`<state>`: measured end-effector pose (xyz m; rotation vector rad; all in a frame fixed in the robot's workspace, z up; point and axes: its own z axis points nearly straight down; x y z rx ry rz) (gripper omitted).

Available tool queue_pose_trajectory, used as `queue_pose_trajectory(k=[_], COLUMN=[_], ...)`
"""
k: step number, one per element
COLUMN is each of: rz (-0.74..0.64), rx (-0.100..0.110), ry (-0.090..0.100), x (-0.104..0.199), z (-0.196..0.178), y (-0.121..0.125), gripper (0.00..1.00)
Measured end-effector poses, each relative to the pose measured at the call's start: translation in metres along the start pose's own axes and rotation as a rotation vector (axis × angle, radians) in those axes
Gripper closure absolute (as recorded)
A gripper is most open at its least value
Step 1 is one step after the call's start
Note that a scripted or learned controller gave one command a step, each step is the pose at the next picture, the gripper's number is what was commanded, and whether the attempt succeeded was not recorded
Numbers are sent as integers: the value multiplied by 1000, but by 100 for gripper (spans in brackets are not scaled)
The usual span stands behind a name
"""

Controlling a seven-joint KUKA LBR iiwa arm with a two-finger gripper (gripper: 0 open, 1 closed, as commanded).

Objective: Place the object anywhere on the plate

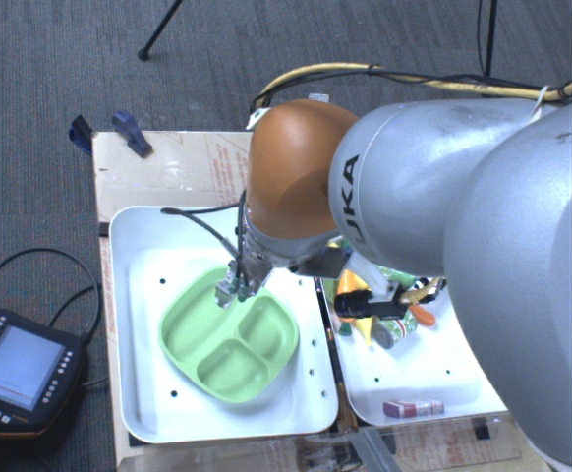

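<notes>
Gripper (pixel 235 291) is hovering over the green divided plate's (pixel 229 347) rim in the left bin (pixel 129 264). Can't tell what it's carrying. Likely objs, the small toys (pixel 379 313), are sitting in the right bin (pixel 463 382): prob. light, stiff; grab across the middle.

Bulky grey arm (pixel 463 214) with black lettering, glossy orange band (pixel 291 170), black cable, small metal pincer (pixel 232 291)

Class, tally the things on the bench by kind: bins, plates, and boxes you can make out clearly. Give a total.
White bins: 2 (left bin, right bin)
Green plates: 1 (plate)
Small boxes: 1 (box)
Total: 4; the cluttered pile under the arm is too jumbled to count.
</notes>
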<state>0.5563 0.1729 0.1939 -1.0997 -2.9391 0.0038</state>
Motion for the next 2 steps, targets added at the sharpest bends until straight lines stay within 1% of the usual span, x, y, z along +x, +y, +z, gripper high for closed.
queue_pose_trajectory(k=[1,2], rz=[-164,-72], rx=[-3,1], ry=[-2,1], x=[31,29], z=[-30,-28], y=[15,-89], gripper=[100,100])
